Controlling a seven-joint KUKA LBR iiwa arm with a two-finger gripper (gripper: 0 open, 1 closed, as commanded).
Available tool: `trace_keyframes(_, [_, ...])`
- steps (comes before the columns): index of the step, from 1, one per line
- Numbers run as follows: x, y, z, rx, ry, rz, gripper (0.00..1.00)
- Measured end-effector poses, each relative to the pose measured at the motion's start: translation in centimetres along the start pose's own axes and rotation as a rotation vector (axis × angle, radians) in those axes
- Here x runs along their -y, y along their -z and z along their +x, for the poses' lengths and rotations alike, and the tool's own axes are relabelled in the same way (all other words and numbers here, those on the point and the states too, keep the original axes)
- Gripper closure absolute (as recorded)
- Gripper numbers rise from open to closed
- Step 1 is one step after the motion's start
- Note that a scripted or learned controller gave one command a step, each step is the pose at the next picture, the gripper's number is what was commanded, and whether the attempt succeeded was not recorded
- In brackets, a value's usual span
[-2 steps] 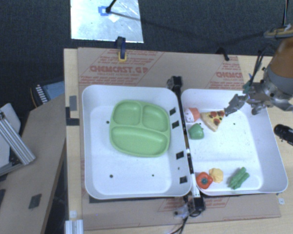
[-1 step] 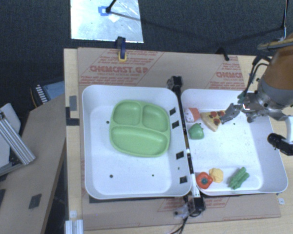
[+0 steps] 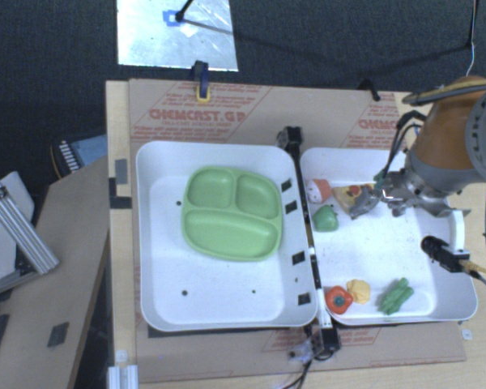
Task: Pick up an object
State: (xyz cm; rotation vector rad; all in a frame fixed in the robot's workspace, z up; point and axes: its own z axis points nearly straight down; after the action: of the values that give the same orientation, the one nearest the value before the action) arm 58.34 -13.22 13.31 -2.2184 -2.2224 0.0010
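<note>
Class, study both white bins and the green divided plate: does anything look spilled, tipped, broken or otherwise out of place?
Nothing stands out. The green divided plate lies flat in the left bin. The small toy foods sit loose in the right bin: a green piece, a tomato-like piece, a yellow piece and a green vegetable. None looks spilled or broken.

The bench (image 3: 251,108) is covered with brown cardboard with red printed letters. Directly on it two shallow white bins stand side by side, touching at the middle: the left bin (image 3: 158,241) and the right bin (image 3: 445,294). A yellow clamp (image 3: 202,83) sits at the bench's far edge.
</note>
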Motion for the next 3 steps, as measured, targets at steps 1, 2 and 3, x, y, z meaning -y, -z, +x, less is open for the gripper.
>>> trace_keyframes(1, [0.0,-5.1,0.1,0.0,-0.001,0.001,0.0])
trace_keyframes(2, [-0.2,-3.7,0.0,0.002,0.0,-0.005,1.0])
trace_keyframes(3, [-1.0,0.9,-0.3,0.002,0.002,-0.008,1.0])
